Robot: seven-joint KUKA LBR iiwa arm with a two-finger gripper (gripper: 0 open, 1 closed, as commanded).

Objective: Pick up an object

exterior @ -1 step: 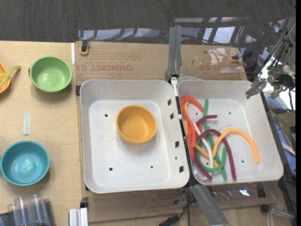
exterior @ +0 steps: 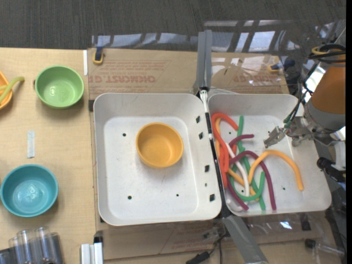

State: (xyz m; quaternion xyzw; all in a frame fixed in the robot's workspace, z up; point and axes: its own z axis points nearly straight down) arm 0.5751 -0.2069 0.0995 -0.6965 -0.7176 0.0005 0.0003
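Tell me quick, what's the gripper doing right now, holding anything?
Gripper: above the right bin, beside the pile of coloured ropes; nothing visible between its fingers, and open or shut cannot be told.

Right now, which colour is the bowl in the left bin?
Yellow-orange bowl, seen best in the camera view.

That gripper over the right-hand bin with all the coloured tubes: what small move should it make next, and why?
Probably a short drop down and a little leftward. The gripper hangs above the right bin with nothing between its fingers, and the orange tube arches just below it, lying mostly apart from the tangle of tubes, so it looks the easiest to pinch.
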